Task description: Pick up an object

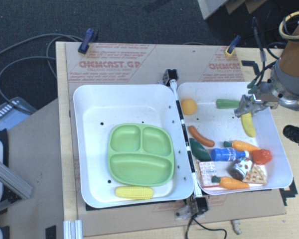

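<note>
Bench top of pale board carries two glossy white bins; right bin (284, 156) sits under the gripper (249, 105), left bin (79, 133) well off to its far side with a moulded green tray (141, 155). Gripper state — cannot tell. Banana (248, 125) lies just below the gripper: smooth, curved, slippery — best to close across its narrow width. Green pickle (226, 103) just beside.

You have two bins side by side: the left bin (84, 133) holds a divided plate (140, 155) with a corn cob (134, 192) just in front of it. The right bin (284, 158) holds a ball (189, 106) at its back left, a banana (247, 124) at back right under the gripper (246, 107), and a bottle (229, 155) among clutter in front.
</note>
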You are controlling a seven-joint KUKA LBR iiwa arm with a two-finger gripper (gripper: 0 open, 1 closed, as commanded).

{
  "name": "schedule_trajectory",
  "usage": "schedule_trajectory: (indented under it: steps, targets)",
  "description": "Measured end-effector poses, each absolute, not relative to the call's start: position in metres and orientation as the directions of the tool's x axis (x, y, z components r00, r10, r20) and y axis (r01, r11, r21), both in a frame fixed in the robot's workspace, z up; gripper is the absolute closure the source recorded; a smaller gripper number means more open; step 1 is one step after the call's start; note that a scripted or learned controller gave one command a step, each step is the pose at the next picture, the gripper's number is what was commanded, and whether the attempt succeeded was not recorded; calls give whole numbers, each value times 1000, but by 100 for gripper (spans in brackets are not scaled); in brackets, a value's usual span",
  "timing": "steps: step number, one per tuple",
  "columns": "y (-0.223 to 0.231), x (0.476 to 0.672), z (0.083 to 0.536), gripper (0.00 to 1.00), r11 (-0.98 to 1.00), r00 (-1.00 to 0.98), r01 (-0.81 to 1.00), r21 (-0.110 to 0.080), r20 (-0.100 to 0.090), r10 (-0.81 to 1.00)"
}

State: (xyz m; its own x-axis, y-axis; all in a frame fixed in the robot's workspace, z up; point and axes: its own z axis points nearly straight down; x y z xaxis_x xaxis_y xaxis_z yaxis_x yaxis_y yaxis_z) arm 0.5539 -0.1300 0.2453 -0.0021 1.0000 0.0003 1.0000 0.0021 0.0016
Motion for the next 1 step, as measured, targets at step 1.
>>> schedule_trajectory:
  steps: [1]
  targets:
    - [-76, 528, 249, 100, 2, -2, 1000, -2, 1, 1000]
